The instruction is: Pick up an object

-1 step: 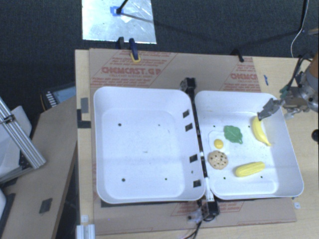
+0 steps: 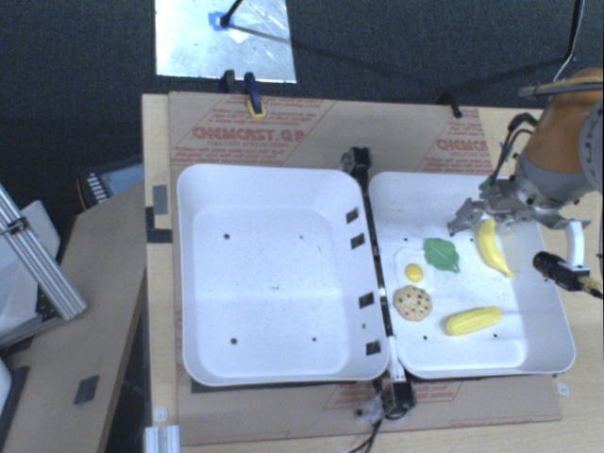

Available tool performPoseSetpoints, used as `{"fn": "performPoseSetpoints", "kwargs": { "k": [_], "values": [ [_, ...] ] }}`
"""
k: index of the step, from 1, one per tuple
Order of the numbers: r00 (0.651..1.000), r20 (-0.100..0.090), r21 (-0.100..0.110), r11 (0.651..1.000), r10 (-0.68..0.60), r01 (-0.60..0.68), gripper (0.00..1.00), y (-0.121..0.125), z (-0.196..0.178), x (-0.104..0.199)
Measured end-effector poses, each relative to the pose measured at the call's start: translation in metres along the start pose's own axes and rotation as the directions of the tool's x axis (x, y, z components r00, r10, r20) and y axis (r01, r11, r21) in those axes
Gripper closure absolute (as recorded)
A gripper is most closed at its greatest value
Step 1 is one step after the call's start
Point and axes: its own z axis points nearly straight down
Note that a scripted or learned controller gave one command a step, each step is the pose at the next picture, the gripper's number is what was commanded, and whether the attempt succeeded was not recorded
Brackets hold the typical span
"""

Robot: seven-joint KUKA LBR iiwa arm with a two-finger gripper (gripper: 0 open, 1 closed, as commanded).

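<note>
The pincer was positioned just above the banana; its opening could not be told. A centred descent was advised.

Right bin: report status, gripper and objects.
Gripper low over right bin, beside banana; nothing seen between fingers. Green leaf, cookie, small yellow piece, corn cob lying loose. Path unobstructed.

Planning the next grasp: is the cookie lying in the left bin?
No, the cookie lies in the right bin, beside the divider between the bins.
</note>
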Motion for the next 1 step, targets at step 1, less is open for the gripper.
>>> {"fn": "performPoseSetpoints", "kwargs": {
  "k": [1],
  "values": [
    [1.000, 0.002, -0.003, 1.000, 0.007, -0.007, 0.00, -0.0045, 0.0479, -0.0258]
  ]
}}
